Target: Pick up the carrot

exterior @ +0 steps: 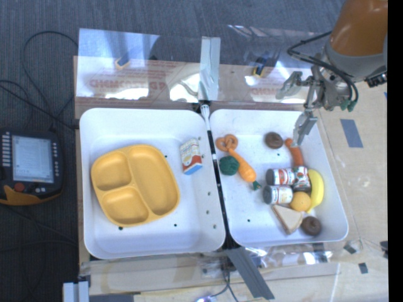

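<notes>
The carrot (244,168) is orange with a small green tip and lies slantwise in the left part of the right bin (242,231), next to a round green vegetable (228,164). My gripper (296,107) hangs over the bin's far right corner, up and to the right of the carrot and well apart from it. It is open, with one finger reaching up-left and the other (305,128) pointing down just above an orange sausage-like piece (295,153). Nothing is between the fingers.
The right bin also holds a pretzel (227,142), a brown cookie (273,139), two cans (286,177), a banana (317,187), a lemon (301,201), a bread slice (288,218) and a brown donut (310,225). In the left bin (94,121) lie a yellow divided plate (134,184) and a small carton (191,156).
</notes>
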`<state>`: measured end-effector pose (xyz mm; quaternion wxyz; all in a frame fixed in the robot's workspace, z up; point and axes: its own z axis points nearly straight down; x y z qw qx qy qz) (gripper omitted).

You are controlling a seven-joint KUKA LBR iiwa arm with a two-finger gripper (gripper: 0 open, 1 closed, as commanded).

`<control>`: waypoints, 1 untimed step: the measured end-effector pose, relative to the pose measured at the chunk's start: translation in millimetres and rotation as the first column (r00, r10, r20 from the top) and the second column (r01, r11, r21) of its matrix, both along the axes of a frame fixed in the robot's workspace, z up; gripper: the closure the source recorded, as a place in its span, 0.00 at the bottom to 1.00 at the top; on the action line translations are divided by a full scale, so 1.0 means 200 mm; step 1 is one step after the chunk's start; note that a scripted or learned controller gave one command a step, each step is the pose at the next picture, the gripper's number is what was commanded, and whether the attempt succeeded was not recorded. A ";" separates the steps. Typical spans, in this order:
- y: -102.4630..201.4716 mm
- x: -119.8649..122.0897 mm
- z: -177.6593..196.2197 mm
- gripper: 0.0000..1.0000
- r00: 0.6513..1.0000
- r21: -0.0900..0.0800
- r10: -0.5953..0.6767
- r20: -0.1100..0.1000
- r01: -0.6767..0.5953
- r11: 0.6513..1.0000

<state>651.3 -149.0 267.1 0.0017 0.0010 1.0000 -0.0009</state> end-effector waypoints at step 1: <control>0.29 -0.01 -0.76 0.00 0.999 0.005 0.045 -0.016 -0.045 0.999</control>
